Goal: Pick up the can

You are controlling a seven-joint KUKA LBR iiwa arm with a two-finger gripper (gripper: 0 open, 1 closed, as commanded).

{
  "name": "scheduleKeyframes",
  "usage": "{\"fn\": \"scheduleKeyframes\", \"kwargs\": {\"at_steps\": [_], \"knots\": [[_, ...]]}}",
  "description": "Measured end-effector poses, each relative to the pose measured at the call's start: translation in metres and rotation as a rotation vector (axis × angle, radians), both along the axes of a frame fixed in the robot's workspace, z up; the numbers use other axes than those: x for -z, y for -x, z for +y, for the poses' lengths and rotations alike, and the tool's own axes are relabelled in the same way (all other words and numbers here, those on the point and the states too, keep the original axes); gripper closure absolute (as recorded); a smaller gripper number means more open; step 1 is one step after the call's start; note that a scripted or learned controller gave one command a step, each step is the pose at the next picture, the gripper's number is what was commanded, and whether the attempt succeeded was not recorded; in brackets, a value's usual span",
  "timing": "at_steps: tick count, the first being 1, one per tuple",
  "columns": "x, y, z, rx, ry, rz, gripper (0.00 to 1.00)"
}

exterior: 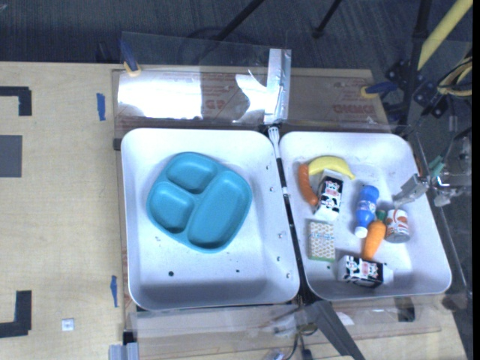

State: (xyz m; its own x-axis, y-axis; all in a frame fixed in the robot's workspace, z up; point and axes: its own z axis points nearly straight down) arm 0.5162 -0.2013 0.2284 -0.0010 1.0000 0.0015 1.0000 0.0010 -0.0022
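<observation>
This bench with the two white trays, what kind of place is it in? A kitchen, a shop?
Most likely a robotics lab, not a kitchen. Tripod legs stand on carpet behind the bench, blue tape marks dot the bench top, and the right bin holds toy-like food, among them a small can and a banana.

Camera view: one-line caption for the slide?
Gripper poised at the right bin's far edge, just above the can lying among toy food; blue divided plate in the left bin.
</observation>
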Motion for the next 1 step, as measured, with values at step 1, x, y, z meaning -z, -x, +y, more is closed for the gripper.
{"fn": "scheduleKeyframes", "kwargs": {"at_steps": [1], "knots": [[-0.0361,0.0367,0.0327,-0.212,-0.001,0.0,0.0]]}}
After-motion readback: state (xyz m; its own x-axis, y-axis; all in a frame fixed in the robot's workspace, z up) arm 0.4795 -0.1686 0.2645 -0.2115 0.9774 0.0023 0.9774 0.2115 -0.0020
